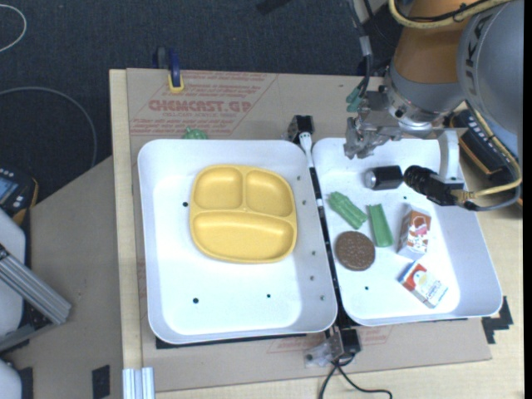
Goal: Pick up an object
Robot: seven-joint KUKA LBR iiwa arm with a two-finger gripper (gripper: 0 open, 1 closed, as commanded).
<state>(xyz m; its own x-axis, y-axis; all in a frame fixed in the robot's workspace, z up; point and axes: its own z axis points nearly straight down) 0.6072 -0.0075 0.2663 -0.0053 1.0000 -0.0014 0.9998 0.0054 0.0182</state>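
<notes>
My gripper (359, 146) hangs over the far left part of the right bin (465, 293), its fingers pointing down with nothing visibly between them. Just right of it lies a dark cylinder (383, 177). Below sit two green pieces (347, 209) (380, 224), a round brown disc (355, 250), and two small red and white packets (415, 232) (424, 283). The left bin (166, 289) carries a yellow divided plate (244, 213).
The grey arm with its orange band (440, 23) comes in from the top right over the right bin's far edge. A black attachment (432, 184) juts over the bin's right side. Cardboard (208, 98) lies behind the bins.
</notes>
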